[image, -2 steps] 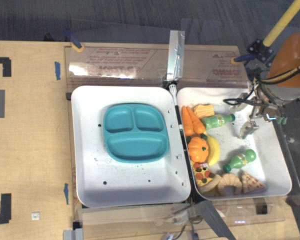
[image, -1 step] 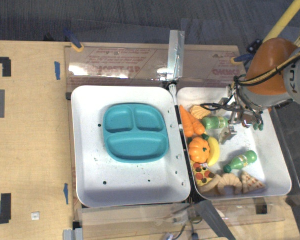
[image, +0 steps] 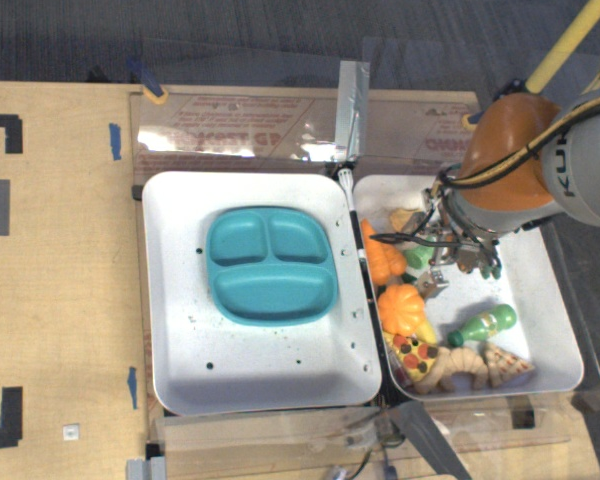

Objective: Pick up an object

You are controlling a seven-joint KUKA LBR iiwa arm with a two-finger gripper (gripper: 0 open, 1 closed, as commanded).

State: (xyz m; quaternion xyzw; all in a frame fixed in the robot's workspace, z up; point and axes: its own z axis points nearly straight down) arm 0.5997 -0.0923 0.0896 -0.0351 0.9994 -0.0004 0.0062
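We see two white bins side by side on the desk. The left bin, in the middle of the frame, carries a teal divided plate lying flat near its centre. The right bin, toward the right edge of the frame, carries a cluster of toy foods along its left and lower sides.

In that cluster we make out an orange piece against the bin's left wall, and just below it a rounder orange-yellow pumpkin. Lower still lies a pizza slice with dark spots, touching a tan croissant that runs along the bin's lower edge. A green bottle lies tilted on its side just above the croissant, to the right of the pumpkin. A small green piece sits beside the upper orange piece.

The arm enters from the upper right of the frame, its orange band above the wrist, with yellow and black cables running over it. Its jaws are low in the upper part of the right bin, just right of the small green piece and above the pumpkin. The tangle of dark metal and wire there hides the tips, so we cannot tell whether the jaws are open or closed, nor whether anything sits between them.
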